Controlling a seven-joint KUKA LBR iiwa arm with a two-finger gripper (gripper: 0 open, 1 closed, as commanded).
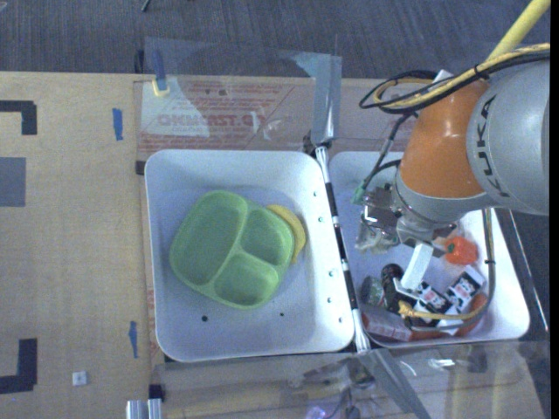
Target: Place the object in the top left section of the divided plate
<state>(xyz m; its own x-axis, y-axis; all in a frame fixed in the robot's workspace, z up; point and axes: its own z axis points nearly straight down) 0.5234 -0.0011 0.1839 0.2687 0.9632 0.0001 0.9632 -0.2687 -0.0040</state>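
Where the bench (70, 260) ran nearest me, two white bins sat side by side on its pale wood. A green divided plate (232, 248) lay tilted in the left bin (236, 330), a yellow object (293, 225) tucked against its right rim. Small items cluttered the right bin (511, 317), among them an orange piece (459, 250). Over that clutter hung the gripper (415, 273); I could not tell its state or whether it held anything. Beyond lay dark carpet (79, 16).
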